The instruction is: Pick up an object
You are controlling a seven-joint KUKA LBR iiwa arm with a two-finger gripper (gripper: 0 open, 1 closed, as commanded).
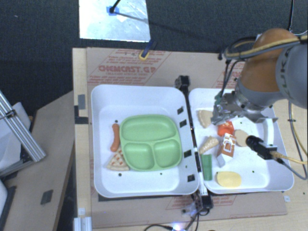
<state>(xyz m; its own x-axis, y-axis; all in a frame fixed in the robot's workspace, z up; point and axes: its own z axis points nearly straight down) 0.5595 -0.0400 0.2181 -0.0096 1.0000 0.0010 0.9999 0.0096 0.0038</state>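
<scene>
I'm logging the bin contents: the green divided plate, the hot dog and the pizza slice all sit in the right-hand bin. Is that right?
Wrong bin. The camera view shows the green divided plate, the hot dog and the pizza slice all in the left-hand bin, the hot dog and pizza slice lying beside the plate.

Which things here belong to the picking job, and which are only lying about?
Job:
gripper
orange-red item under it
right bin

Lying about:
green divided plate
sausage
pizza slice
yellow piece
green stick
small carton
</scene>
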